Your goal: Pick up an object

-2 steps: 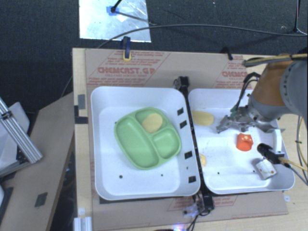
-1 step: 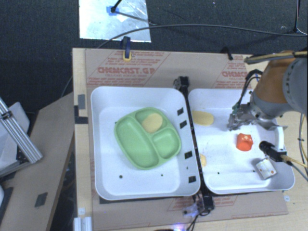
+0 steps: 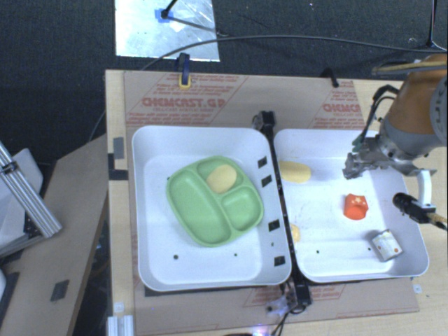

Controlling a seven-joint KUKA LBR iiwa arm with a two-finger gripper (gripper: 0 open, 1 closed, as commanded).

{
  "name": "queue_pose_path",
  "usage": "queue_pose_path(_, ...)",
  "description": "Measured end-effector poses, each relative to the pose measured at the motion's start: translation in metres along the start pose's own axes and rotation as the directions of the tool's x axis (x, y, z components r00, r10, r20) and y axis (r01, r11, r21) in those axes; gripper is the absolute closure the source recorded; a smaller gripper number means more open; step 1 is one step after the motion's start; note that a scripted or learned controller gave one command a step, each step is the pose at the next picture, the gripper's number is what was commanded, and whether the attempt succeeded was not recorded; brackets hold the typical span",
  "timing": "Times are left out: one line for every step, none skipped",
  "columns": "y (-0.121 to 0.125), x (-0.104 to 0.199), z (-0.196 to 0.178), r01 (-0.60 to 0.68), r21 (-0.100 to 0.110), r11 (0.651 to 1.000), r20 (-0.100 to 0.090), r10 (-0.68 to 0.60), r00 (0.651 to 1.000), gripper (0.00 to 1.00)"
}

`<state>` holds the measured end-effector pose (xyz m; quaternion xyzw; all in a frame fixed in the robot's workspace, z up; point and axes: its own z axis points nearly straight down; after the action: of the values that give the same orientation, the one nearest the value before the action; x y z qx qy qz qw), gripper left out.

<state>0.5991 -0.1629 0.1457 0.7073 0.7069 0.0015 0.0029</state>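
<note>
At the right of the frame the end effector, its opening too blurred to tell, hovers in the right bin, with the orange block just below it and the yellow piece to its left.

Right bin floor was mostly open mid-left. Obstacles: orange object, silver can, yellow piece (near the divider). Green tray took most of left bin.
</note>
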Motion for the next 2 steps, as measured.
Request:
queue_pose_path(0.000, -0.002, -0.044, 0.004, 0.000, 1.000, 0.000, -0.004, 1.000, 1.00)
queue_pose_path(0.002, -0.002, -0.080, 0.005, 0.000, 1.000, -0.001, -0.005, 1.000, 1.00)
